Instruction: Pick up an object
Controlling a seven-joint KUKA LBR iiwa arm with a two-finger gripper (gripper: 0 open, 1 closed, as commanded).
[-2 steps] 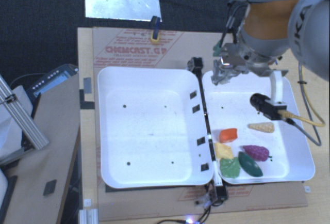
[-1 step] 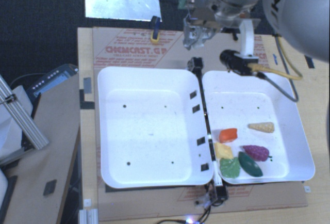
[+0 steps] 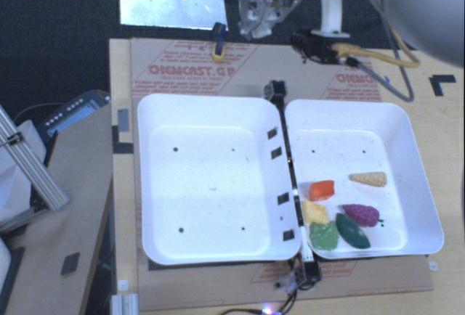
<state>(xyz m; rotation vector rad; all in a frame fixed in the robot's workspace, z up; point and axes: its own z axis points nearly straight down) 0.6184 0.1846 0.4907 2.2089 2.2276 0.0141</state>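
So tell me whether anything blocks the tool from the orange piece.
Nothing visible does. The tool is above the bench beyond the bins; the orange piece lies uncovered in the right bin, a yellow piece beside it.

A pale wooden bench [image 3: 123, 183] carries a printed cardboard sheet [image 3: 189, 68]. On the sheet sit 2 shallow white bins, the left bin [image 3: 211, 183] and right bin [image 3: 418, 183] touching along their inner edges.

Right bin [image 3: 418, 154], lower half, six small toy foods:
- orange-red piece [image 3: 321, 189], near divider
- tan cone [image 3: 368, 178], lying sideways
- yellow piece [image 3: 314, 213]
- purple grape bunch [image 3: 361, 215]
- light green leaf [image 3: 324, 235]
- dark green pod [image 3: 352, 231], touching leaf
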